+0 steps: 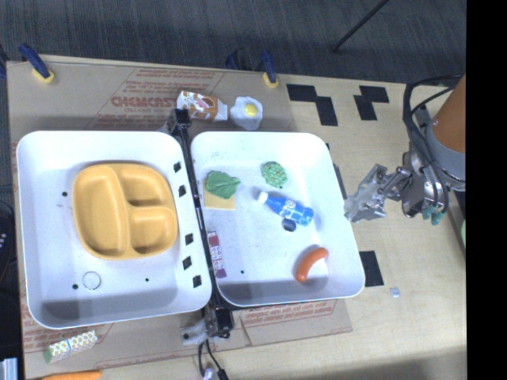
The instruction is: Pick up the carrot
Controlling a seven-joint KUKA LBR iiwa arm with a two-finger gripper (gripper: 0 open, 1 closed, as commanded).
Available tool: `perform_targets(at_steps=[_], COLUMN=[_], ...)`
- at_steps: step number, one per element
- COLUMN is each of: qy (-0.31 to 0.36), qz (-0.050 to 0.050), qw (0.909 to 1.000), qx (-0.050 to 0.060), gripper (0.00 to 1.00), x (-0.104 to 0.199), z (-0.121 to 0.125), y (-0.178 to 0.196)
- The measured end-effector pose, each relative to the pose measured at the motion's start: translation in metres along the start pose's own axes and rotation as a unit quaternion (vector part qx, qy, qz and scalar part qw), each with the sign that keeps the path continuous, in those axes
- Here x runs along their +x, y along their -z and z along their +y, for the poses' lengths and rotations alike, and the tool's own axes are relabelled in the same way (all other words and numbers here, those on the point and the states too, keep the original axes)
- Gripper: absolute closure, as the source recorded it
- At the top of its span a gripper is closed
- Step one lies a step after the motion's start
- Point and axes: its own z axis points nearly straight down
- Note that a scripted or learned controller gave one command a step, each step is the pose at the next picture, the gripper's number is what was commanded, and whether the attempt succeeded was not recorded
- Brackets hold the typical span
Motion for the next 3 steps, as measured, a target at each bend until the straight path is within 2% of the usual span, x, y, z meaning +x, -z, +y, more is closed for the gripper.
perform_targets(at_steps=[1, 2, 3], qy=[0.059, 0.062, 0.298], qz=[0.003, 0.000, 0.000], qw=[0.9982, 0.9980, 0.9547], qx=[-0.001, 0.000, 0.000], gripper=[1.00, 1.00, 1.00], x=[0.005, 0.000, 0.000], z=[0.023, 0.000, 0.000], y=[-0.134, -0.045, -0.012])
